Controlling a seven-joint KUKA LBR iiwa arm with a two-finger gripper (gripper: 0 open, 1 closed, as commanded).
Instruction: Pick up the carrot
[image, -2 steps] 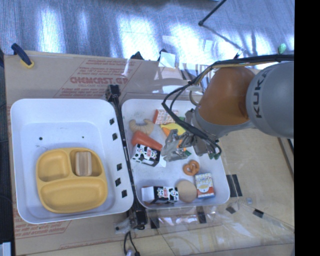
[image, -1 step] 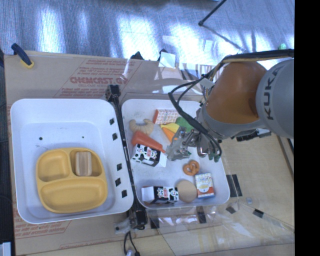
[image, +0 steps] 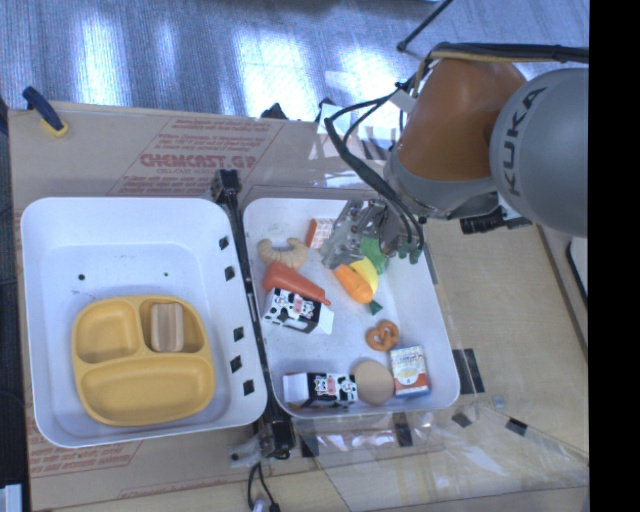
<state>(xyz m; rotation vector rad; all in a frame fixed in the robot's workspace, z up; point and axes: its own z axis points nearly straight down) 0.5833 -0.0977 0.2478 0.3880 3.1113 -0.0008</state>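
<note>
orange carrot (image: 353, 282), yellow tray (image: 143, 360), black-and-white cow-patterned cartons (image: 297, 309), white bins (image: 130, 225)

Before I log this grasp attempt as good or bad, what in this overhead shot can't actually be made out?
- Pincer: in the camera view its metal parts blur into the clutter, so its fingertips can't be made out.
- Carrot: its upper end runs under the pincer; contact can't be judged.
- Green and yellow piece: partly covered by the pincer, so its identity is unclear.
- Small carton: half hidden by the pincer, print too small to read.
</note>
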